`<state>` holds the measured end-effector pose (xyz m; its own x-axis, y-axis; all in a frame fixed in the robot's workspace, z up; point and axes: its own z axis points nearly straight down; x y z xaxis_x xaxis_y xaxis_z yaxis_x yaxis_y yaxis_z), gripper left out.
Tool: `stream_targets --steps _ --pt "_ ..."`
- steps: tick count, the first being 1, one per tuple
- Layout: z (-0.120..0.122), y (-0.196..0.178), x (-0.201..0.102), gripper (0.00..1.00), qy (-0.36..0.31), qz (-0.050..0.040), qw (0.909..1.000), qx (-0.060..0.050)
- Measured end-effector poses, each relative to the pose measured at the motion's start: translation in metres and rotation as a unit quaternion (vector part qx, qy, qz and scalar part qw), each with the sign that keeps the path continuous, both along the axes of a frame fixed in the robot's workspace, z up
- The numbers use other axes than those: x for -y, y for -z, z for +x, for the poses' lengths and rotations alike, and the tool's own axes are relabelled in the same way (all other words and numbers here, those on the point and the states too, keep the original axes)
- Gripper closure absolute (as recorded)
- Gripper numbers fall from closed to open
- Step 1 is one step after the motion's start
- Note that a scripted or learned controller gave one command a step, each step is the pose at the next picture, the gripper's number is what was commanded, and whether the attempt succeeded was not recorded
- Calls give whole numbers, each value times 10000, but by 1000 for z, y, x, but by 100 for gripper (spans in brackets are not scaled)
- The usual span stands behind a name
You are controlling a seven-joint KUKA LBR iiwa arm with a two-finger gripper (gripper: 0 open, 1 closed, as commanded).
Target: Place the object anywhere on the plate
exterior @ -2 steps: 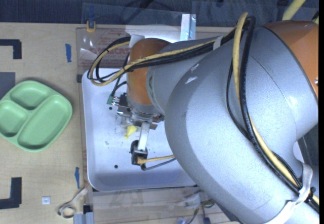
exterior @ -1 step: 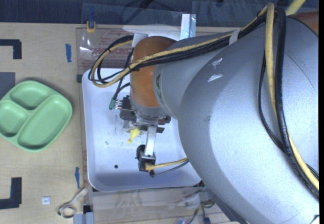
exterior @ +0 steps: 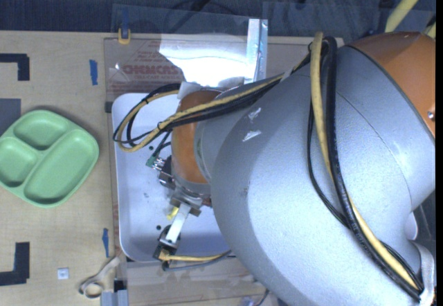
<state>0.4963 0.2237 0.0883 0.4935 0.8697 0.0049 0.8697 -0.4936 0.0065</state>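
The gripper (exterior: 181, 201) hung low over the near part of the bin (exterior: 135, 180). Whether it held anything could not be told, and the arm (exterior: 311, 159) hid where the object lay. This was likely the picking step. The next move called for a secure lift, then a carry left to the plate (exterior: 48, 158) beside the bin.

One green plate (exterior: 48, 157), one white bin (exterior: 135, 225), one arm (exterior: 311, 159)
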Motion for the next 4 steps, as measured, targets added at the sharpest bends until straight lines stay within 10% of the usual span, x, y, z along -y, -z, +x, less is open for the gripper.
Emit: stream_targets --steps 1,2,3,4 --pt "-9 -123 51 100 -421 -18 9991 -65" --pt "22 -146 0 100 1023 -20 9947 -62" --pt "35 -14 -1 100 805 -13 9967 -76" --pt "2 -3 0 100 978 -7 9952 -61"
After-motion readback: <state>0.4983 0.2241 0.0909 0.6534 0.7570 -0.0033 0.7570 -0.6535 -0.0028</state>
